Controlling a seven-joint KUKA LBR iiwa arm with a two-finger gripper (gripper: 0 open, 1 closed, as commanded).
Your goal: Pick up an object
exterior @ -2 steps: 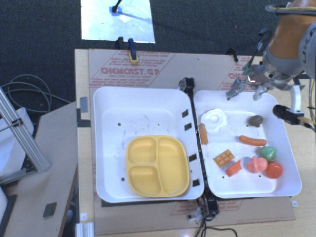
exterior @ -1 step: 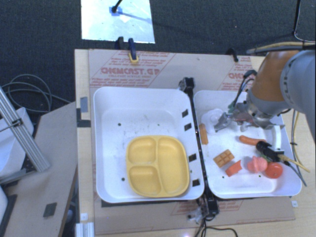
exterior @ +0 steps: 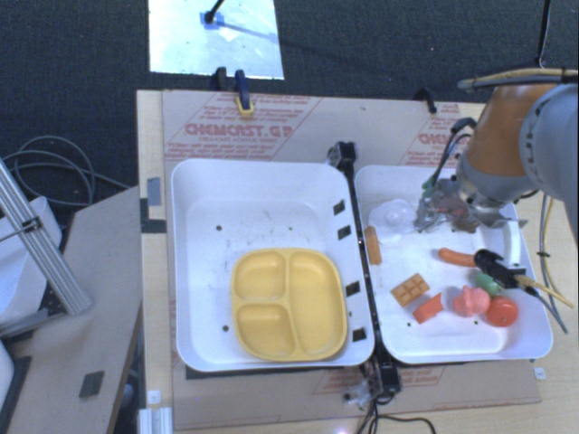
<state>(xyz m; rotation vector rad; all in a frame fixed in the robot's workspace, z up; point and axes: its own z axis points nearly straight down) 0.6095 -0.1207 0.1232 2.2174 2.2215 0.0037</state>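
Observation:
The arm comes in from the right over the right bin (exterior: 389, 344). My gripper (exterior: 432, 217) hangs low in the bin's far part, just right of a clear plastic piece (exterior: 393, 214). Nothing shows between its tips. Toy food lies in the near part of this bin: an orange sausage (exterior: 456, 258), a waffle piece (exterior: 409, 288), a red-orange wedge (exterior: 429, 308), a pink piece (exterior: 469, 301), a red tomato (exterior: 502, 311) and a dark green-tipped item (exterior: 493, 272). A thin orange stick (exterior: 372, 244) lies by the left wall.
The left bin (exterior: 194, 242) holds a yellow divided plate (exterior: 289, 302). A black clip row (exterior: 348, 233) runs along the wall between the bins. A white curved bar (exterior: 514, 240) sits at the right bin's right side. Cables trail at the far right.

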